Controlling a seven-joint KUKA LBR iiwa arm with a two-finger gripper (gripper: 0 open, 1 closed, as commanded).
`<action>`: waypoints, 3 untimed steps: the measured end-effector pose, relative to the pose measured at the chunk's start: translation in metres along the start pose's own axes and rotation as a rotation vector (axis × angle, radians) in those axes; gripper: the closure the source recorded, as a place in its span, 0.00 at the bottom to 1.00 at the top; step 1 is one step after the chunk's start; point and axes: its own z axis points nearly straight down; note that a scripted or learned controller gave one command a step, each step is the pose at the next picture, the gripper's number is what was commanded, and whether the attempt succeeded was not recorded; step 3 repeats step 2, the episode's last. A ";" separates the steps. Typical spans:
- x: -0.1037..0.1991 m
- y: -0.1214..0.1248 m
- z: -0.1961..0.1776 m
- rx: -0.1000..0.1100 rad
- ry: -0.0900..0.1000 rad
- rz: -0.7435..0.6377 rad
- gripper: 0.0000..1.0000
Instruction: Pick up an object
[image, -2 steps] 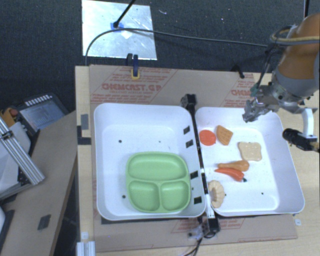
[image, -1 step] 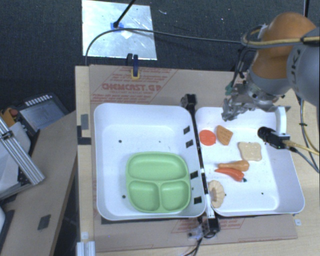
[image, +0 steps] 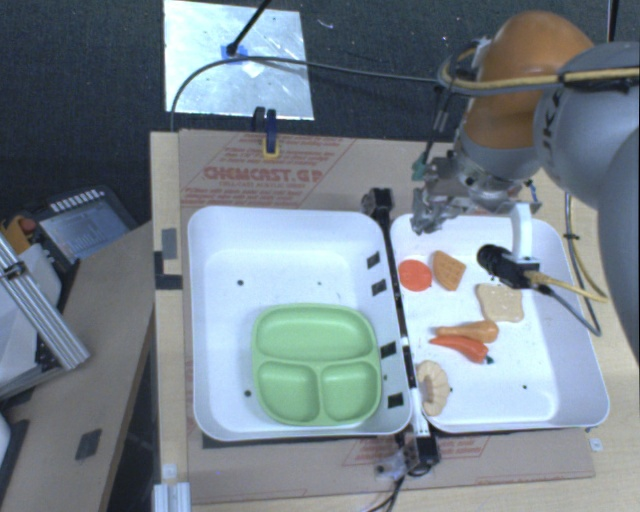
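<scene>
Fingers (image: 419, 221) parted, gripper (image: 428, 224) over right bin (image: 560, 395); board (image: 330, 160) reads "CHEMCAST GP".

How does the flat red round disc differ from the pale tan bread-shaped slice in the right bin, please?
The flat red round disc is circular and vivid; the pale tan bread-shaped slice is squarish and muted. The disc sits by the left wall of the right white bin, the slice further right. Both lie flat in it.
</scene>
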 end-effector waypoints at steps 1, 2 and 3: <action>0.052 0.011 0.000 0.000 0.000 0.000 1.00; 0.094 0.013 0.009 0.001 0.000 0.001 1.00; 0.094 0.013 0.009 0.001 0.000 0.001 1.00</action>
